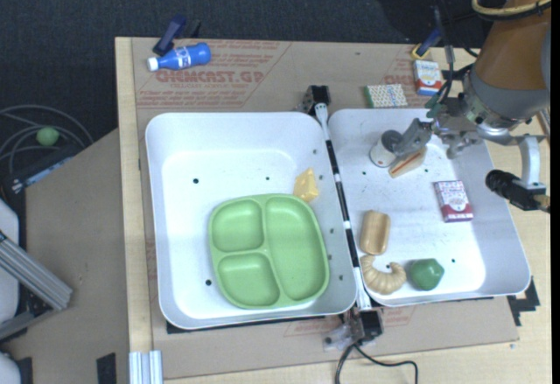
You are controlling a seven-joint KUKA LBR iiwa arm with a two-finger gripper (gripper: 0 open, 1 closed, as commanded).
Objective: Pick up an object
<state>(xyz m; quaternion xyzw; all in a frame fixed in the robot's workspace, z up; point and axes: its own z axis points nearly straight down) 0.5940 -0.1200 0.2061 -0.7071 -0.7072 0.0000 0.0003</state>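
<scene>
Reaching in from the right, the gripper (398,150) hangs over the right bin (499,277), its jaws' state impossible to tell, beside a tan block (408,164) which, lying tilted near the bin's back wall, could slide away under a poorly centred grasp.

Arm (512,50) reaching from right, claw (398,150) lowered.

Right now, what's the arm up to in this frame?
The KUKA arm reaches in over the right bin, its gripper low beside a tan block near the bin's back. A card box, bread pieces and a green pepper lie loose. The left bin holds a green divided plate.
</scene>
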